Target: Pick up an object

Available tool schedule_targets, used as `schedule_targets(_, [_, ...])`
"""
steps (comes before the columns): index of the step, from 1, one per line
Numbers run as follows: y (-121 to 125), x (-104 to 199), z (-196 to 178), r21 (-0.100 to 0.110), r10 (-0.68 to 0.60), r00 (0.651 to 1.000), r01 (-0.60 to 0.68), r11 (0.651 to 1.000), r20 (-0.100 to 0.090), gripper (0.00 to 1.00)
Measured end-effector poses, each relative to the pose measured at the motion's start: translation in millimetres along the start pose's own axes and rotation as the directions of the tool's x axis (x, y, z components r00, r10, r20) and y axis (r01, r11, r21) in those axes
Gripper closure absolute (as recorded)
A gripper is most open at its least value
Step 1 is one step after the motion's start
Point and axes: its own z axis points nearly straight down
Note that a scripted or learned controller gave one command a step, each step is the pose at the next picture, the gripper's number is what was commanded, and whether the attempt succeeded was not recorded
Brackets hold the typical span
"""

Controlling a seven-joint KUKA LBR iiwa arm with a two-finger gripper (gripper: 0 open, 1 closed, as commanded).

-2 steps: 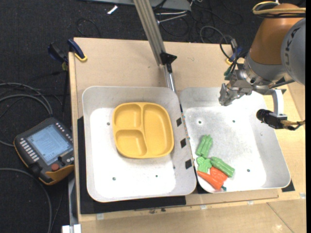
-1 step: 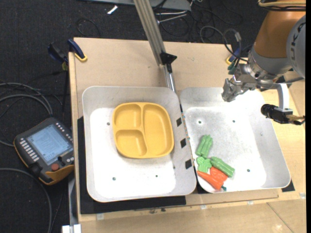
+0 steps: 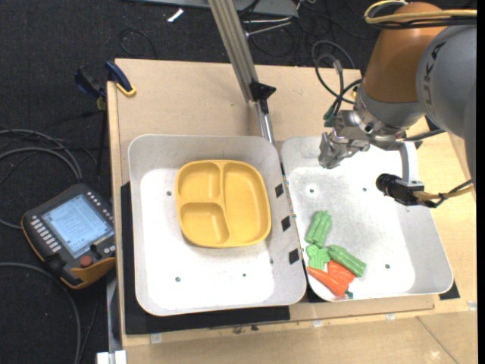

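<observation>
From above the bench, the arm's gripper (image 3: 331, 156) hangs over the far edge of the right bin (image 3: 424, 241), carrying nothing that can be seen; whether it is spread or closed cannot be told from this angle. The likely targets, a small heap of toy vegetables, lie well apart from it toward the near side of the same bin: a green pod (image 3: 318, 227) closest to the tool, then a green-topped carrot (image 3: 330, 276) and a second green piece (image 3: 348, 259) lying across it, pushed up against the bin's inner wall. Bunched that tightly against the wall, they would seem awkward to seize cleanly. Off to the gripper's side, in the left bin (image 3: 151, 226), a yellow divided tray (image 3: 223, 203) sits flat and alone. Both bins rest on a pale wooden benchtop (image 3: 182, 97). Beyond it, dark carpet (image 3: 53, 21) carries loose cables and a teach pendant (image 3: 72, 233).
</observation>
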Motion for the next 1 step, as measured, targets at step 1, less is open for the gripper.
schedule_targets(1, [-1.4,54.3,-9.4,-0.003,-0.001,1.0,0.001,1.0,0.0,1.0])
